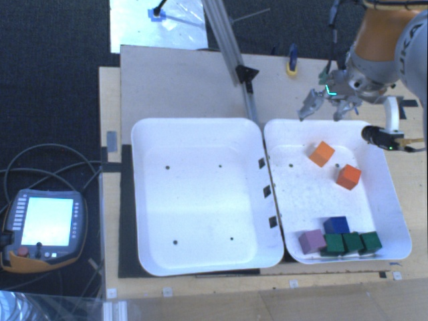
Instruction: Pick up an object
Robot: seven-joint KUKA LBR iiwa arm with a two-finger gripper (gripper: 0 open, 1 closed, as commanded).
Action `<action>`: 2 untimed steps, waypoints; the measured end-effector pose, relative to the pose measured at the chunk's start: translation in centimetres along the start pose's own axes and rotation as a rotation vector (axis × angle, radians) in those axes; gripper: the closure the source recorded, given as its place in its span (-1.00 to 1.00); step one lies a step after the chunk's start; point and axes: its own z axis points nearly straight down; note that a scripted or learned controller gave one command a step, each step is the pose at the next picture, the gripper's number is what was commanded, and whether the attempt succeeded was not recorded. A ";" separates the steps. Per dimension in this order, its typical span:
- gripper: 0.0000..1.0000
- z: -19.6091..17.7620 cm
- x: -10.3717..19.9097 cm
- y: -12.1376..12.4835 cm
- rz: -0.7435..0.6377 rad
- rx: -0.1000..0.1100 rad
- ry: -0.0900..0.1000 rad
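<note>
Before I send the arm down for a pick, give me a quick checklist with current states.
1. Pincer open: ok, fingers spread.
2. Pincer empty: ok, nothing between the fingers.
3. Pincer over a target: not ok, it hangs above the right bin's far rim.
4. Orange blocks free-standing: ok, apart from each other.
5. Blue block, green blocks, purple block separable: not ok, clustered at the near wall.

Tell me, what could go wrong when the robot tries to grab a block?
The hand sits above the right bin's far rim, so coming straight down it might bump that rim. The two orange blocks are tilted and could slip. The blue block, green blocks and purple block are packed tight, leaving little room for its fingers.
</note>
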 end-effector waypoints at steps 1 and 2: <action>-1.00 4.3 0.5 -0.3 0.001 0.003 0.000; -1.00 10.0 1.2 0.1 0.000 0.005 0.001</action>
